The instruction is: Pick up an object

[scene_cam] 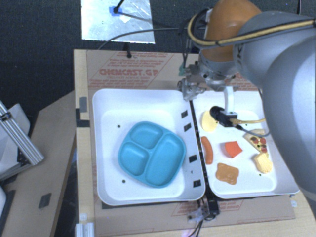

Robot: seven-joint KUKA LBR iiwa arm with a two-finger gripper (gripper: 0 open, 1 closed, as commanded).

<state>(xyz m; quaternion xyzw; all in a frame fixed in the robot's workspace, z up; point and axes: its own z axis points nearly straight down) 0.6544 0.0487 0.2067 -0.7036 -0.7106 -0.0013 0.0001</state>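
My gripper [189,91] hangs over the far end of the divider between the two white bins, under the orange-banded wrist. Several toy foods lie in the right bin [247,189]. A pale yellow round piece [208,123] is nearest the gripper. Below it are an orange sausage [207,150], a red-orange block [233,149] and a tan toast-like piece [227,173]. A pizza slice [258,142] and a yellow chunk [263,163] lie toward the right wall. Nothing shows in the gripper.
A blue divided plate [152,153] lies in the middle of the left bin [106,132]. The big grey arm covers the right bin's far right corner. A shiny square sheet [116,14] lies beyond the bench.
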